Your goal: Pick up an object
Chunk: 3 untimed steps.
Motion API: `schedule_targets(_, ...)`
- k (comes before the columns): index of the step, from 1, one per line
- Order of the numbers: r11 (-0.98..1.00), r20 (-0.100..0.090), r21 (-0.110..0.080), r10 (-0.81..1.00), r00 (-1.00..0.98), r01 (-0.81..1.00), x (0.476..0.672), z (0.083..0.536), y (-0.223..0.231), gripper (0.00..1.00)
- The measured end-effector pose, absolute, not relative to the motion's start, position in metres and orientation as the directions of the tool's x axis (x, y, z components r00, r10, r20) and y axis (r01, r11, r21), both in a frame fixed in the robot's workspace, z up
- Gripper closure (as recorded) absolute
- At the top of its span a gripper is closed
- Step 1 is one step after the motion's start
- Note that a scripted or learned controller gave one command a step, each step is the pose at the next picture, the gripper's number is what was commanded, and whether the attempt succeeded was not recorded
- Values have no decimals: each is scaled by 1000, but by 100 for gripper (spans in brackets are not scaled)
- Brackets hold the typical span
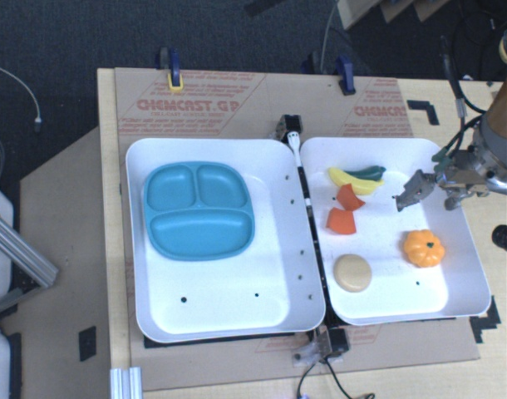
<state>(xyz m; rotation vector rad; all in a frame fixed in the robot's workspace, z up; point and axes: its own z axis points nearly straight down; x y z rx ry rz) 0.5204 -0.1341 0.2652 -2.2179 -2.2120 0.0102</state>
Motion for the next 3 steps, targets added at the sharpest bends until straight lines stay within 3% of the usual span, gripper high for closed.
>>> schedule_targets(1, 0, 0, 1, 1000, 0, 1000, 523, 271, -134, 0)
schedule_targets(3, -1, 2, -7, 1000, 1, 1000, 523, 162, -143, 0)
